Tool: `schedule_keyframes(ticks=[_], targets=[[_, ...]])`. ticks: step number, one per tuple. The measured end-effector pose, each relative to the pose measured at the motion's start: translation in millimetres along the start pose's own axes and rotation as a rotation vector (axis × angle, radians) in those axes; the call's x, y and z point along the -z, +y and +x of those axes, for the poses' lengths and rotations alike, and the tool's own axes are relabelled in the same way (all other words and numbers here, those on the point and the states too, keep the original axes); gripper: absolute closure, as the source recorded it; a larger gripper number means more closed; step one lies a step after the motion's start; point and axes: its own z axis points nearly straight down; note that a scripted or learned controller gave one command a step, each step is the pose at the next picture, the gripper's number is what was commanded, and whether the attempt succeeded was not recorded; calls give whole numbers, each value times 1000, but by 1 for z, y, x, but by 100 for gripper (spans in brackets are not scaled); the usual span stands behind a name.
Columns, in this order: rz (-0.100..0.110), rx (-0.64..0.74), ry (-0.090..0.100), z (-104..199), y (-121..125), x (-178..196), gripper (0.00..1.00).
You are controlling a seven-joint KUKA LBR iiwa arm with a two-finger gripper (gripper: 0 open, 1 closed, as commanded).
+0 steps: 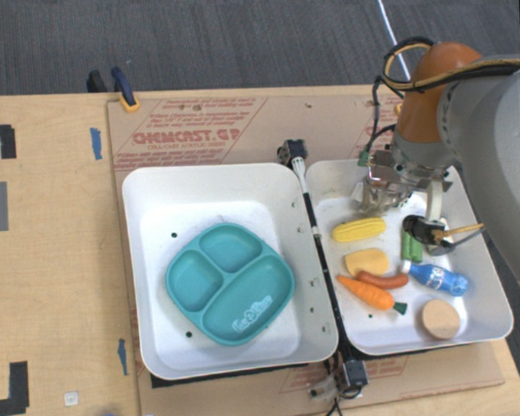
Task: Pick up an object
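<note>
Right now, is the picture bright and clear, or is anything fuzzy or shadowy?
In the camera view the light is even and soft, with no strong glare on the white bins. The teal plate and the toy corn look fairly sharp. The gripper area is a bit fuzzy. The grey arm fills the right side, large and soft-edged, with a faint shadow under it.

Tan bench (dark grey floor)
</note>
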Motion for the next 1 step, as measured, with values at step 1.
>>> schedule_keyframes(ticks=[1], targets=[[-9,1,3,2,2,2,0]])
